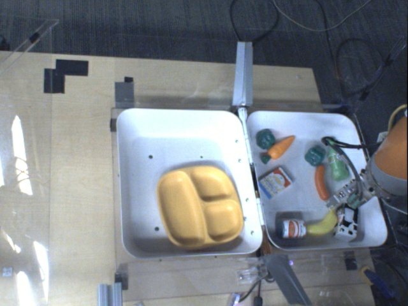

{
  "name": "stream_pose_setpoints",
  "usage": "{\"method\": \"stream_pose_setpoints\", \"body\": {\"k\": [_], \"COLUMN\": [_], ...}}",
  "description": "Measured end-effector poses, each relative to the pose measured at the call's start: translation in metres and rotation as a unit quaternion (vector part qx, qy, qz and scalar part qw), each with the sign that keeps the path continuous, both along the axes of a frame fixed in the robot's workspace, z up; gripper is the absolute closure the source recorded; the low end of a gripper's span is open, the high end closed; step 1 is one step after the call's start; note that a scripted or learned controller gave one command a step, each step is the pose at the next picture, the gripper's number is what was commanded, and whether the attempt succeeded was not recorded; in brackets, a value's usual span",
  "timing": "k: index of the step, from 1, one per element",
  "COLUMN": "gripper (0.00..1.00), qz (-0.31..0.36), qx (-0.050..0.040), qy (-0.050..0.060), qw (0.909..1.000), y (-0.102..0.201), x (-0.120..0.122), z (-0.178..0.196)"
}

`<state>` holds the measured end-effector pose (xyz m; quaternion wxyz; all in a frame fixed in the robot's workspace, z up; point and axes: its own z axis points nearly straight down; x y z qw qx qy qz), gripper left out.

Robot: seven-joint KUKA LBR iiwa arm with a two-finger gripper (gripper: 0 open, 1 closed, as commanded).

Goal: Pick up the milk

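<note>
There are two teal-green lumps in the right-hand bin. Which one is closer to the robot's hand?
The teal piece on the right side of the right bin, next to the end effector. The other teal piece sits by the divider, beside the carrot.

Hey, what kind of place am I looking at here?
Probably a robotics lab test bench: two white bins on a wooden bench, toy food such as a banana, and loose cables on the carpet behind.

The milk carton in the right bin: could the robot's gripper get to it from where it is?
Probably yes. The milk carton lies apart from its neighbours, open from above; the gripper hovers in the same bin.
</note>
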<state>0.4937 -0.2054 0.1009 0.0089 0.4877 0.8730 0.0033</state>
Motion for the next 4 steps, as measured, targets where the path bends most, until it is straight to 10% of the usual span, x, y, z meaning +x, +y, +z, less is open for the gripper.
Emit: {"method": "stream_pose_setpoints", "body": {"k": [1,2,3,4], "gripper": [1.00,0.00,0.00,0.00], "qz": [-0.149,-0.149,-0.099,-0.293], "qx": [0.0021,0.0019,0.0007,0.0039], "qy": [0.006,0.005,0.002,0.005], "qw": [0.9889,0.9889,0.9951,0.9562], "y": [0.008,0.008,-0.001,0.025], "x": [0.004,0.004,-0.003,0.022], "z": [0.112,0.112,-0.012,0.100]}}
